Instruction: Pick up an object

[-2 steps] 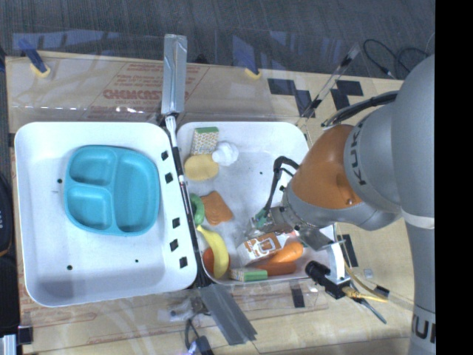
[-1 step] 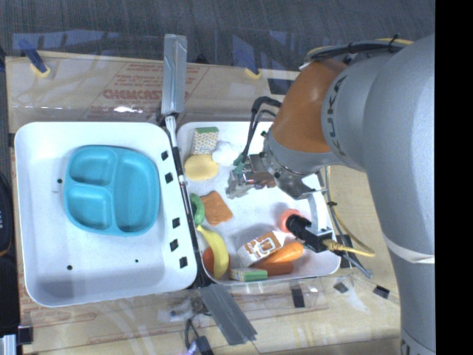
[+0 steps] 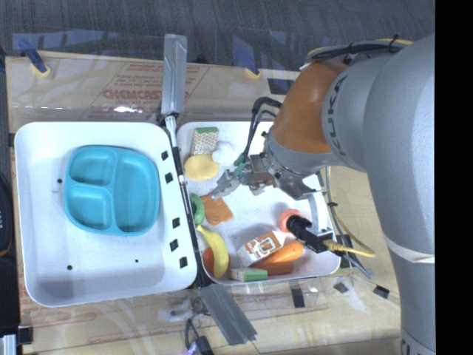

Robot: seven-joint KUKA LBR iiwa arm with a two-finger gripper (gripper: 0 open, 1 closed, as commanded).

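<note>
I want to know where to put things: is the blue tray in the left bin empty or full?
Empty. The blue tray lies flat in the left bin, and all its compartments show bare blue.

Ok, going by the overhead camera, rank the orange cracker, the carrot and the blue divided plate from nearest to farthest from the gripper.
1. Orange cracker: just below the gripper, in the right bin.
2. Carrot: farther down, near that bin's front edge.
3. Blue divided plate: farthest, over in the left bin.

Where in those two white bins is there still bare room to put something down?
Left bin: bare floor all around the blue divided plate, widest along the near edge. Right bin: crowded; banana, carrot, carton and yellow lemon leave a small white patch mid-floor, under the arm.
</note>
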